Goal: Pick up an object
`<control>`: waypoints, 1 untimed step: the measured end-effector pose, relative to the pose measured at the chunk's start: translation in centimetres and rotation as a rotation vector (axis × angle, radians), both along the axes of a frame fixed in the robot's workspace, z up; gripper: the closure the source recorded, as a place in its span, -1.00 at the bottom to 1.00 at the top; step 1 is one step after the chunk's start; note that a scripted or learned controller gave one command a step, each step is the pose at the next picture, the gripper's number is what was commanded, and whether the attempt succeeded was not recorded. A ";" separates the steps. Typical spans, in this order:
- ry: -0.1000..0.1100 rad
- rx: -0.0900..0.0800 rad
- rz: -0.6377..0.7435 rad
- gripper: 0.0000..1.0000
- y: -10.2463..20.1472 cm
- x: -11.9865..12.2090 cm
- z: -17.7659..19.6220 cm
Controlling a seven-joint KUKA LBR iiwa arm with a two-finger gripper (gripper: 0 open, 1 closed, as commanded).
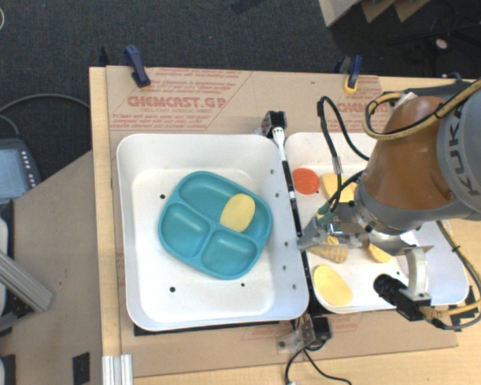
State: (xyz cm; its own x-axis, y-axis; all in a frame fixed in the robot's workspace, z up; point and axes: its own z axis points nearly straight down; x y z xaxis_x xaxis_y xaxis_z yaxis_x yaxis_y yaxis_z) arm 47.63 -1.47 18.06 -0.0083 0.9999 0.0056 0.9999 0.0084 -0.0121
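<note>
Looming closest to the lens, the orange-banded wrist (405, 163) is hanging over the right bin (457, 275) and hiding the pincer (337, 233); I cannot tell its state. Beneath it, a ridged tan piece (333, 253) is lying beside a yellow oval (331, 285) and an orange disc (306, 181). Crowded pieces are risking a glancing, empty grab. Another yellow piece (238, 212) is resting on the teal divided plate (212, 227) in the left bin (144, 291).

One fixed camera looks down on me from above the bench (184, 95) at a slant, far enough back to take in both white bins (136, 215) whole; my arm (421, 163) enters from its right.
</note>
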 end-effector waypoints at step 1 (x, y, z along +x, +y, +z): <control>-0.015 -0.005 -0.011 1.00 -0.6 0.4 1.4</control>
State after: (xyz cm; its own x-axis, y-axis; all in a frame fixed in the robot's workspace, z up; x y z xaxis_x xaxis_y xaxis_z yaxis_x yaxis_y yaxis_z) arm 47.98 -2.07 19.50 0.0025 1.0000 0.0002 1.0000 -0.0025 0.0026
